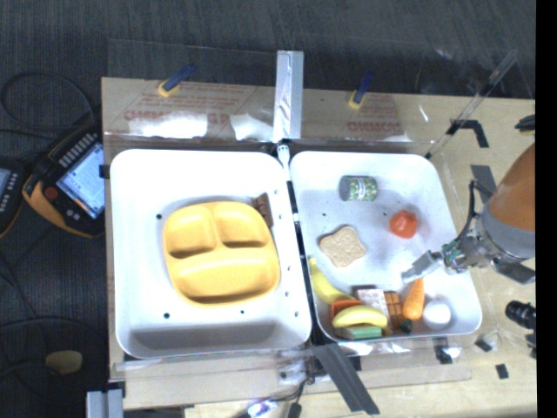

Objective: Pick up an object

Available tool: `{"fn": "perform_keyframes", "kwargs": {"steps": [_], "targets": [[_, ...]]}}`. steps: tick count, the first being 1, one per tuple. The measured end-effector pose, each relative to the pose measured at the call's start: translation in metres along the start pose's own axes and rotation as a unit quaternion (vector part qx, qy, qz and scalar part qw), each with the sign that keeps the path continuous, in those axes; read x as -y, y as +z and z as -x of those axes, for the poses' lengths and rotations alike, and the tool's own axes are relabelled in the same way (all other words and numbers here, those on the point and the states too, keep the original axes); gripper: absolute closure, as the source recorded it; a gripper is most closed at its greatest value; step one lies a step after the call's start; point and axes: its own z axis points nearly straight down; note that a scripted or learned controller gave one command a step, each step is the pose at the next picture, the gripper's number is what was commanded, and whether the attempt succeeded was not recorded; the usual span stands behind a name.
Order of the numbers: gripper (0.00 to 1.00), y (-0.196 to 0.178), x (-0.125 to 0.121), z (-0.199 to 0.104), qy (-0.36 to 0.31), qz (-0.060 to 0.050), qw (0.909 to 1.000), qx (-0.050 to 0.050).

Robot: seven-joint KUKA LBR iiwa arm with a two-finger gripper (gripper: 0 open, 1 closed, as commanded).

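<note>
Two white bins (296, 233) — arm low from right, jaws (418, 270) (grip state unclear) above carrot (414, 297).

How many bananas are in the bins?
2. One yellow banana lies along the left wall of the right white bin; another lies at its front edge. The pile there may hide more.

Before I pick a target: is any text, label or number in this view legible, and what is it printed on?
None can be read.
Red print on the clear sheet behind the bins: blurred.
Label on the green can in the right bin: too small.
Print on the small packet near the bananas: too small.
Screen of the handheld pendant left of the bench: lit, unreadable.
</note>
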Motion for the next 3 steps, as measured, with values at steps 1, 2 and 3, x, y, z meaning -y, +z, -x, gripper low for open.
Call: {"fn": "perform_keyframes", "kwargs": {"steps": [1,2,3], "targets": [[0.0,0.047,-0.006,-0.01,-0.065,0.005,0.9979,0.0],[0.0,0.05,-0.112,-0.037,-0.045,0.006,0.9989,0.004],[0.0,0.05,-0.094,-0.085,-0.045,0.005,0.999,0.004]]}}
